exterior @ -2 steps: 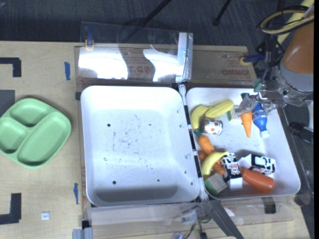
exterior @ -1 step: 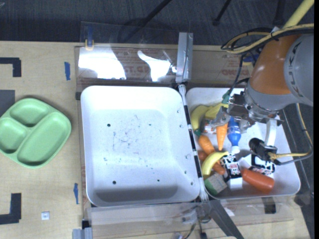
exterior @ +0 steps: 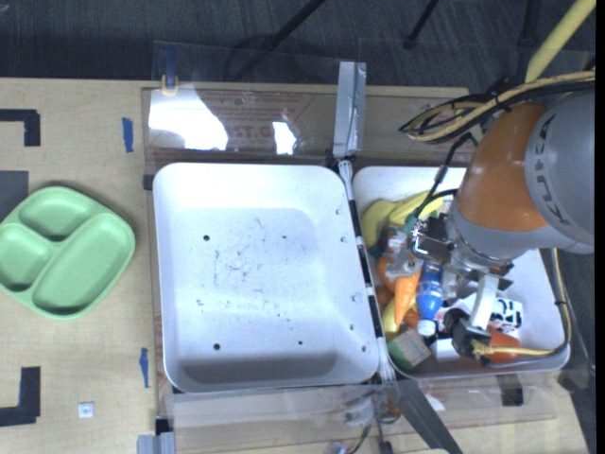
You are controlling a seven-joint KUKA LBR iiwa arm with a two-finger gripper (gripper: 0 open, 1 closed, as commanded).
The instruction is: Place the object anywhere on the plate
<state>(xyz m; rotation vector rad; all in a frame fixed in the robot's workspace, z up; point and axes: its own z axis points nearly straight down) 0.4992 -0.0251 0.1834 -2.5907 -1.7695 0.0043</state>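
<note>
Right bin [exterior: 553, 282] holds clutter beneath the arm's lowered tool [exterior: 444, 296]

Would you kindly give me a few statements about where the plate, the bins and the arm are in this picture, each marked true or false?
1. The green three-compartment plastic plate lies on the wooden bench, left of both bins. True.
2. The plate sits inside the left shallow white bin. False: it rests on the bench outside that bin.
3. The grey arm with the orange band is over the right shallow white bin. True.
4. The yellow banana-shaped toy lies in the left bin. False: it lies in the right bin, near its upper left corner.
5. The orange carrot-shaped toy already rests on the plate. False: it is in the right bin among the other items.
</note>
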